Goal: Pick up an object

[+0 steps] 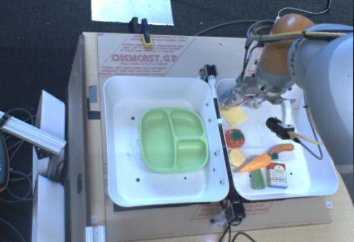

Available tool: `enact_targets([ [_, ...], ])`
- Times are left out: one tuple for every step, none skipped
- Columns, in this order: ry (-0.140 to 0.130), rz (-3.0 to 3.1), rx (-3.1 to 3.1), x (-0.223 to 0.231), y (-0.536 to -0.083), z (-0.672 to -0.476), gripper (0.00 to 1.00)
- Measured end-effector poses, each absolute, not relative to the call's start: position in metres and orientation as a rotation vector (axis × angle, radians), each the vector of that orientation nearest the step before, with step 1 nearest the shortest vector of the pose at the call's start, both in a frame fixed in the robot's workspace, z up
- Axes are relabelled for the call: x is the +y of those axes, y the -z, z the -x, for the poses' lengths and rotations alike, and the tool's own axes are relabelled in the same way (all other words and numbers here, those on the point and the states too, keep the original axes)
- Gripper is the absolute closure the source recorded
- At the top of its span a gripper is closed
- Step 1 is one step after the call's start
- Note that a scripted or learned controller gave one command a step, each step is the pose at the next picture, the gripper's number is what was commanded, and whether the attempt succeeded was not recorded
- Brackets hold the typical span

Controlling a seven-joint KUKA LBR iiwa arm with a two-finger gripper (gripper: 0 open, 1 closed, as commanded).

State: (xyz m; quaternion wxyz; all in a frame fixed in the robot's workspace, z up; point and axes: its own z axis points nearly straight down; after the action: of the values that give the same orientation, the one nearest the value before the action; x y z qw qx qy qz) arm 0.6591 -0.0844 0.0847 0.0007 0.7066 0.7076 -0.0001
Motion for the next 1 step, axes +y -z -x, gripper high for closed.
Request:
enact_targets([
  [-0.002,-2.217,2.221,-0.0848,-0.096,-0.6601,1.0],
])
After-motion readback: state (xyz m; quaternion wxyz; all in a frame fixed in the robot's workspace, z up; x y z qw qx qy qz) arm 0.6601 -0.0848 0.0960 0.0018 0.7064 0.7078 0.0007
